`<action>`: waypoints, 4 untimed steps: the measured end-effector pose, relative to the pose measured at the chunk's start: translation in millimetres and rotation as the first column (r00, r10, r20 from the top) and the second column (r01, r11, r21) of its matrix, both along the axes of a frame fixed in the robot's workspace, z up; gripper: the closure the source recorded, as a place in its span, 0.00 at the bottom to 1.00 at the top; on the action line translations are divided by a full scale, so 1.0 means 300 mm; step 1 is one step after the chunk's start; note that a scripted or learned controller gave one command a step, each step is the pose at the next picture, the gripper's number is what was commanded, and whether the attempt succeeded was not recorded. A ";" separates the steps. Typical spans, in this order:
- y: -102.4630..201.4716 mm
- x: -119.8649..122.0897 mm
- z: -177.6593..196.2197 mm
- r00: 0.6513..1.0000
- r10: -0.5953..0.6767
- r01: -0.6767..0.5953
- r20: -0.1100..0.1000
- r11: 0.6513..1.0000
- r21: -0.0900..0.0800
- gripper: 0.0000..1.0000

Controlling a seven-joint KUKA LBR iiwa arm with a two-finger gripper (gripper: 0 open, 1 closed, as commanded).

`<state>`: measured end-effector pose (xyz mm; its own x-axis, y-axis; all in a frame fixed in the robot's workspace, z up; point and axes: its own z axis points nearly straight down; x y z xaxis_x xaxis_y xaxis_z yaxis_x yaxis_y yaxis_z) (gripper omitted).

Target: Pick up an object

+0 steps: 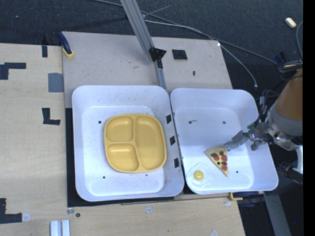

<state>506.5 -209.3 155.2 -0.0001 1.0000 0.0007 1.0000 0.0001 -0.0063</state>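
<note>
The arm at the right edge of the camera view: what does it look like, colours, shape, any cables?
The arm is a rounded grey body with a broad orange band above the wrist. Below that sits a cluster of grey and silver metal parts, from which a slim grey tool reaches over the right bin. Thin dark cables loop beside the wrist. I can read no markings.

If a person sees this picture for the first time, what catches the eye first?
Probably the yellow divided plate, alone in the left bin. Next, the toy pizza slice in the right bin, with the gripper reaching toward it from the right, and a small yellow piece near the front.
</note>
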 end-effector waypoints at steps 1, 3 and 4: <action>0.019 -0.018 -0.153 1.000 0.001 -0.001 0.000 1.000 0.001 0.00; -0.010 -0.021 0.081 1.000 0.000 0.000 0.010 1.000 -0.003 1.00; -0.009 -0.019 0.255 1.000 0.001 -0.001 0.009 1.000 -0.002 1.00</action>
<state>500.8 -212.1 231.7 -0.0015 1.0000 -0.0013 1.0000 0.0015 0.0027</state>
